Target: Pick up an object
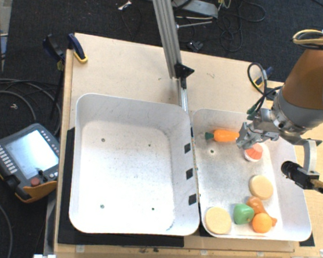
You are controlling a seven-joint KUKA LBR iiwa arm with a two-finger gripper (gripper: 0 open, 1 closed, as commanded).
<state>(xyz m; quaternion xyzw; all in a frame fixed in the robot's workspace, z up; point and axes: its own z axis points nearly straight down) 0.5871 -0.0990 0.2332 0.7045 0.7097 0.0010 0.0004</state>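
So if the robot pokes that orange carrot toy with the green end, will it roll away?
Probably a little. The orange carrot-shaped toy with a green tip lies on its side on the smooth floor of the right white bin, and its rounded body looks apt to roll. Its taper would likely make it curve rather than go straight. It looks like light plastic, so a nudge may shift it easily.

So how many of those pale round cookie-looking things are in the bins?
2, both in the right bin: one round disc near the right wall, another round disc at the front edge. The end effector could be covering something at the far end.
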